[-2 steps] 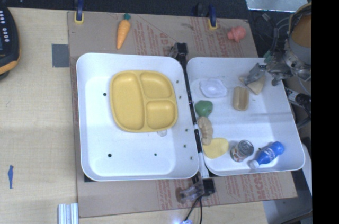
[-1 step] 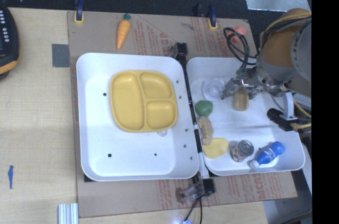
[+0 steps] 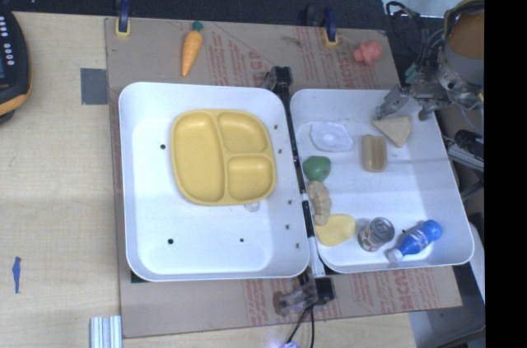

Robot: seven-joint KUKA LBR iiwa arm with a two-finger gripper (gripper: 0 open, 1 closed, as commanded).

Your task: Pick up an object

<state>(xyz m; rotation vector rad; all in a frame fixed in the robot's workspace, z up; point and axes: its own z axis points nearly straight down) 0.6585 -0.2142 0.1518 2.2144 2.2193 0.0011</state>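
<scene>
Bench: a tan wooden top with a brown cardboard sheet (image 3: 247,58) clamped over it, seen from above at a slant.
Left bin (image 3: 148,239): a shallow white bin holding a yellow divided plate (image 3: 222,155) with three compartments, lying flat near the bin's far half.
Right bin (image 3: 428,198): a shallow white bin touching the left bin's side, with a handful of small items in it.
Far part of right bin: a clear plastic lid or cup (image 3: 331,136), a tan rectangular block (image 3: 374,153) just beside it, and a pale wedge-shaped piece (image 3: 394,129) near the far right corner.
Along the right bin's left wall: a green rounded object (image 3: 316,168), then a beige lumpy piece (image 3: 319,201) close below it.
Near edge of right bin: a yellow soft-looking piece (image 3: 336,230), a small metal can (image 3: 378,233) lying beside it, and a blue and white bottle (image 3: 417,240) on its side in the near right corner.
Arm: grey, with an orange section at the picture's right edge, reaching over the far right corner of the right bin.
Gripper (image 3: 405,104): dark metal parts low above the pale wedge-shaped piece, seemingly right at its top edge; whether the fingers are spread or closed cannot be told, and nothing is clearly seen between them.
On the cardboard outside the bins: a toy carrot (image 3: 191,48) beyond the left bin, and a pink object (image 3: 368,52) beyond the right bin.
Left edge of bench: a dark handheld controller (image 3: 11,62) with orange trim.
</scene>
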